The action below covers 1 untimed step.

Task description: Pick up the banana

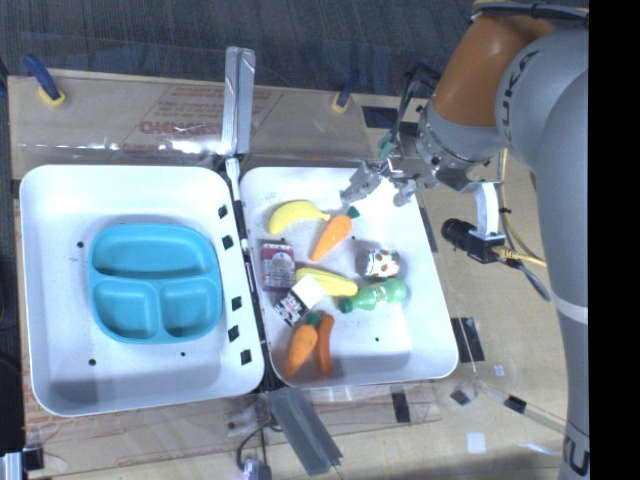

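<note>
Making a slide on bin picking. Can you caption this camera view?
Gripper open above the right bin, near a banana and carrot; blue tray in the left bin.

just below the metal-grey gripper (381, 184) lie a plain yellow banana (292, 214) and an orange carrot (333, 234) with a green top, inside a white bin (425, 353). farther from it are a second yellow banana (330, 282), a green bottle (377, 296), a dark red packet (277, 265) and two more orange carrots (300, 347). the far white bin (50, 203) holds a turquoise tray (155, 279), and the arm (530, 88) is grey with an orange band.
</note>
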{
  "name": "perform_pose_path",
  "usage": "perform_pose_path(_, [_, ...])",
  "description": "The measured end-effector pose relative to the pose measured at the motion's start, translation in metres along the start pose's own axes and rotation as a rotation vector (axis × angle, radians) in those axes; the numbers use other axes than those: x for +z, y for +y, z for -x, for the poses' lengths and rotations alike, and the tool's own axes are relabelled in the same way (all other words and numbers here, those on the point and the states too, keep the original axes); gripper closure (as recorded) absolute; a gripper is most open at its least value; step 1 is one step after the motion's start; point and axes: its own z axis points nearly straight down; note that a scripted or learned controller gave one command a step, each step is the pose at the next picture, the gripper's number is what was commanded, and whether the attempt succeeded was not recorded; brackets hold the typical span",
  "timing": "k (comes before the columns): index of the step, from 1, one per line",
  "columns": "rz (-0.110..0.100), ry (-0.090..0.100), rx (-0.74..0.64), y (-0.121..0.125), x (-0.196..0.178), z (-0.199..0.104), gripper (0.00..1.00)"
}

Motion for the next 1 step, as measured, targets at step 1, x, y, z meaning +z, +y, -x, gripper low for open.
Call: perform_pose_path(1, [0.020,-0.003,0.062,0.0498,0.1358,-0.0282,0.00])
